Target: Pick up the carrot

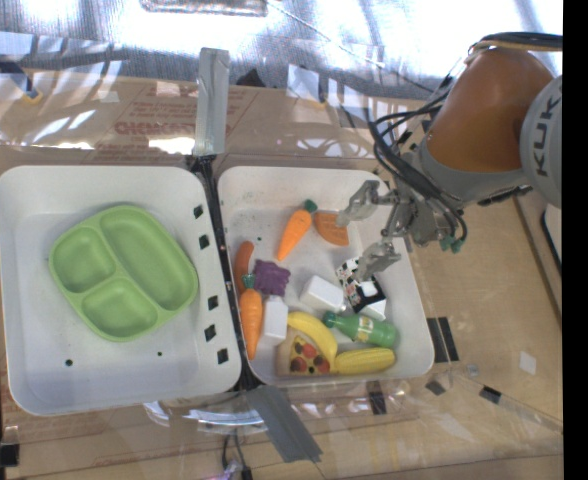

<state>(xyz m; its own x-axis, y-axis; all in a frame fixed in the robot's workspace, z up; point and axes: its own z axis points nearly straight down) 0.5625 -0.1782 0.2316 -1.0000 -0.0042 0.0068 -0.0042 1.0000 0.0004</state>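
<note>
So from where I'm standing, the trick here is going to be picking the right orange thing. There's a carrot (295, 230) with a green top lying at a slant near the back of the right bin (411, 298), just beside an orange wedge-looking piece (331, 228), and a second carrot (251, 317) down along the left wall by the purple toy (270, 277). I'd drop straight over the middle of the back one, fingers across its narrow width, so the wedge doesn't get pinched too.

Arm-wise, the gripper (374, 223) hangs over the right side of that bin, tilted toward the left, with the orange-banded wrist (484, 108) up behind it. The fingers look spread apart with nothing between them. It sits near the carrot but not over it yet, closer to the little black-and-white item (357, 280).
</note>
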